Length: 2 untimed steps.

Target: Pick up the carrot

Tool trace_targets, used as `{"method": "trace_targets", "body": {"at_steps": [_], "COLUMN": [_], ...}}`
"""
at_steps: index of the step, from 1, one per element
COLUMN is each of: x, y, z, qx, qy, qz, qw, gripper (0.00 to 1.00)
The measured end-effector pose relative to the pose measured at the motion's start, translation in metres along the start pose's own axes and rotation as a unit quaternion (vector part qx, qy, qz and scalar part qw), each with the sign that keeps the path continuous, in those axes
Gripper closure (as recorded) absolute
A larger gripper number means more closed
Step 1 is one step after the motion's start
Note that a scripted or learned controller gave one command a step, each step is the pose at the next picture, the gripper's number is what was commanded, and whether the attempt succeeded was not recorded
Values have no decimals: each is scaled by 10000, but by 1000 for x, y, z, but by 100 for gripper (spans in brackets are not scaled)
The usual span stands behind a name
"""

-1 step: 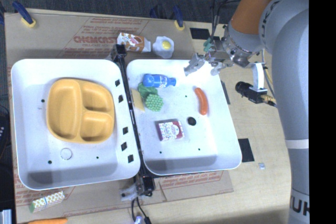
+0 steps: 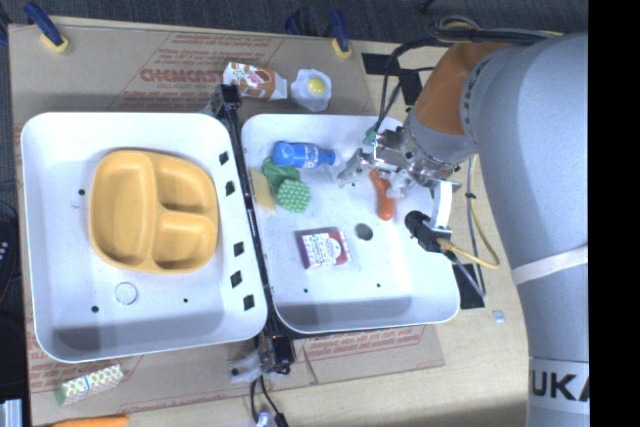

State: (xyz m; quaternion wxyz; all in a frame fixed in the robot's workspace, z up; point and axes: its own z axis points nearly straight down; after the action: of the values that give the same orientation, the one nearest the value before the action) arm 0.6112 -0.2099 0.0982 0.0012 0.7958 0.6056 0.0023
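meanwhile, the end effector (image 2: 378,177) hovers at the carrot (image 2: 384,197); its grip state cannot be told. small, stiff, likely light, the carrot looks best pinched mid-length.

The light is bright and even, and seems to come from above — the two white bins (image 2: 60,245) look almost washed out, with little detail on their floors. Shadows are soft and short; a grey one lies along the near wall of each bin. The grey arm (image 2: 530,165) shows a smooth sheen. The picture is a little soft and grainy — small print on the cardboard (image 2: 200,65) is hard to read.
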Motion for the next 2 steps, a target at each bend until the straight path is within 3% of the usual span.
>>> {"method": "trace_targets", "body": {"at_steps": [1, 2], "x": [1, 10], "y": [0, -2], "z": [-9, -186], "qx": [10, 27], "qy": [4, -12], "qz": [-26, -1740], "qw": [10000, 9847], "gripper": [100, 100]}}
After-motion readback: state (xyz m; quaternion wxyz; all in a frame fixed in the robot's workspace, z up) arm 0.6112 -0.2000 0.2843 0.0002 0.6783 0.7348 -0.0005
